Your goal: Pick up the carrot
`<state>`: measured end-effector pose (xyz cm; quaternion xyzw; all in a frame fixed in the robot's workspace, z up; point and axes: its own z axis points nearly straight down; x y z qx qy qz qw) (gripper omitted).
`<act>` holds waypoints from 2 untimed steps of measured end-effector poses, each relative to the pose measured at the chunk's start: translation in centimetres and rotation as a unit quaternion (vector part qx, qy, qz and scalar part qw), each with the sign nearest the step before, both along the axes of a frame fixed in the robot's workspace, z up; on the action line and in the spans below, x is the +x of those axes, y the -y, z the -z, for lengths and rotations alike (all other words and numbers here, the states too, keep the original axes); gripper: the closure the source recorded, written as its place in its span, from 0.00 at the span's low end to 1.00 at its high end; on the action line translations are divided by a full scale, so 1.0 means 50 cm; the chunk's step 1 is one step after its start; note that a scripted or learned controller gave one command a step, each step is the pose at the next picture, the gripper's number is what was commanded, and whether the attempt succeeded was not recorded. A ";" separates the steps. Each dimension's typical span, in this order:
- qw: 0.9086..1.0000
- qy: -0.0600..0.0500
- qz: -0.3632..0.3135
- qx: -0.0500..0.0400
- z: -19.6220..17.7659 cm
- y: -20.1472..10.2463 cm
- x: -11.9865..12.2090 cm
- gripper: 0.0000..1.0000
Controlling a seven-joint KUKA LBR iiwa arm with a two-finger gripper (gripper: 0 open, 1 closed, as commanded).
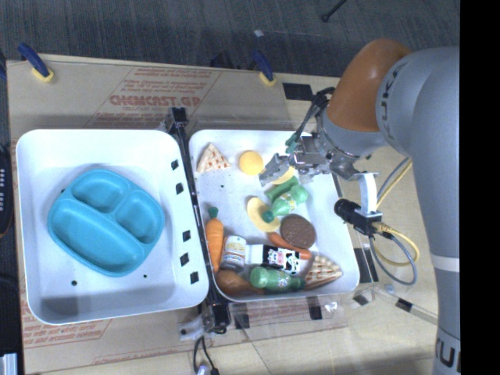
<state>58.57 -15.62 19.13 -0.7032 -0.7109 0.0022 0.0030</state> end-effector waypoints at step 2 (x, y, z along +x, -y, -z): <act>0.998 -0.003 0.060 -0.001 0.182 -0.087 -0.035 1.00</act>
